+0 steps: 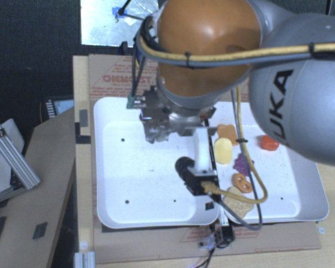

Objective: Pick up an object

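Observation:
My gripper (pixel 155 130) hangs over the back of the left bin (pixel 128 205), with the big orange wrist band right above it hiding most of it. No object shows between or under it. The loose objects lie in the right bin (pixel 301 205): an orange block (pixel 228 131), a yellow piece (pixel 223 150), a purple grape bunch (pixel 243 163), a brown pretzel (pixel 241 182), a pale cracker (pixel 238 204) and a red piece (pixel 269 143). All of them lie to the right of the gripper.
The arm's grey body covers the upper right of the view and the back of the right bin. Cardboard (pixel 114 74) lies under both bins. A metal frame (pixel 11 155) stands at the far left, off the bench.

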Controlling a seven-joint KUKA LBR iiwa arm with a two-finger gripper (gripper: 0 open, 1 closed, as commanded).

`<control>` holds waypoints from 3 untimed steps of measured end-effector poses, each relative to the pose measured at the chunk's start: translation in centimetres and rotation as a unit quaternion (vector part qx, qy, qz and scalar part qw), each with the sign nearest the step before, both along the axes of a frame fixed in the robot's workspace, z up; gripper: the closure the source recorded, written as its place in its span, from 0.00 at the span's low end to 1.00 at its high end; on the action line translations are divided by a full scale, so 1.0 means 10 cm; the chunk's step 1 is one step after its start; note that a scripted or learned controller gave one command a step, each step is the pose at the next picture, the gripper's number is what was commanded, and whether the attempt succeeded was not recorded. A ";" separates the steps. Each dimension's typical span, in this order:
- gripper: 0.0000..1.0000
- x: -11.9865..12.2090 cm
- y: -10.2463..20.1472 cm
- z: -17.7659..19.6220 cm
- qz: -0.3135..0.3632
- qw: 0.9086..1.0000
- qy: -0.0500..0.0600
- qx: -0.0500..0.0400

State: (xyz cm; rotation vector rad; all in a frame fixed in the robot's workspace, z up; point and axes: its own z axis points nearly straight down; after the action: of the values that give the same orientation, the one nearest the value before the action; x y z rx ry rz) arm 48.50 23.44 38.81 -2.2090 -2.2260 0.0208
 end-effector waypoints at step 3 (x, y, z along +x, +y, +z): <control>1.00 0.03 0.00 -0.76 -0.002 1.000 -0.012 0.006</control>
State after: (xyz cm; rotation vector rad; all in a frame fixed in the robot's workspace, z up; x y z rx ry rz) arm 48.78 23.47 31.18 -2.2194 -2.2283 -0.0182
